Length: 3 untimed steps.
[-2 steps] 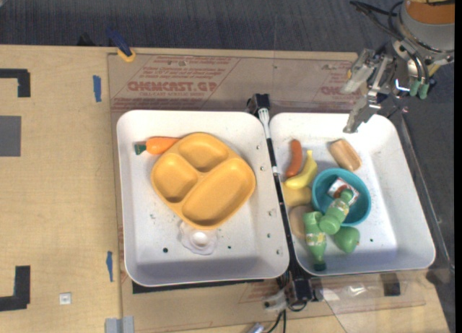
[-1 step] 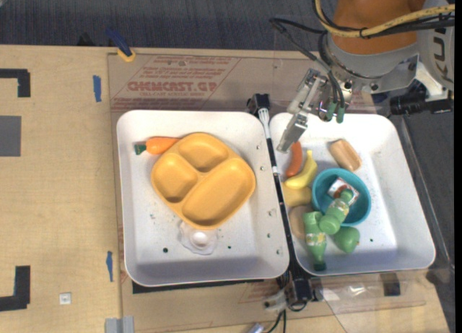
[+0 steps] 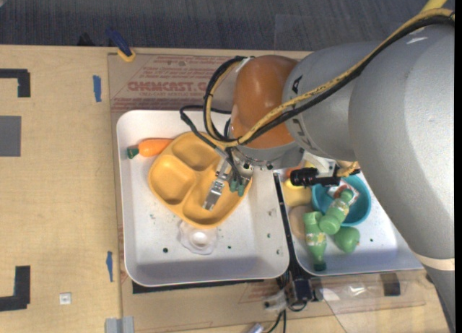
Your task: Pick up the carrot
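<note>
The carrot (image 3: 152, 147) is orange with a small green top and lies in the far left corner of the left bin (image 3: 137, 252), its right end against the rim of a yellow divided tray (image 3: 177, 173). My gripper (image 3: 225, 188) hangs over the right part of that tray, well to the right of the carrot. Its fingers (image 3: 214, 193) stand apart with nothing between them, so it is open. The arm's orange band and grey body cover the bin's far right corner.
A white fried-egg toy (image 3: 198, 238) lies near the left bin's front. The right bin (image 3: 375, 256) holds a blue bowl (image 3: 354, 205), green bottles (image 3: 317, 234) and a yellow item. Cables run along the wrist.
</note>
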Available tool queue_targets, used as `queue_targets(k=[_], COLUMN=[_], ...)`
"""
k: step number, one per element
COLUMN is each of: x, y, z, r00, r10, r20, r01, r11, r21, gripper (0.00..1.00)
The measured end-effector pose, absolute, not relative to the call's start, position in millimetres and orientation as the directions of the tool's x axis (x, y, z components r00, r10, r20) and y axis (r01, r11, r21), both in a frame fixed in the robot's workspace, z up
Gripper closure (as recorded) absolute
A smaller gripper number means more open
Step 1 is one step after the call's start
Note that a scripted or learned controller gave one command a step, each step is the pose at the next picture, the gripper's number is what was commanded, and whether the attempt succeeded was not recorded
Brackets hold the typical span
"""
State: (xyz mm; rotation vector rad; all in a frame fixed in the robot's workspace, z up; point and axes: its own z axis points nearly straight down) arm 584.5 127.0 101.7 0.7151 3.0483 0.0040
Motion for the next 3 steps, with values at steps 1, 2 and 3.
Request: queue_targets(k=[1, 2, 3], x=[573.6, 544.3, 524.4], y=[125, 166, 206], z=[100, 102, 106], r00=[-0.987, -0.945, -0.919], r10=[0.156, 0.323, 0.392], r20=[-0.032, -0.047, -0.044], r01=[0.156, 0.323, 0.392], r11=[0.988, 0.946, 0.92], r21=[0.002, 0.013, 0.002], gripper=[0.0, 0.0, 0.0])
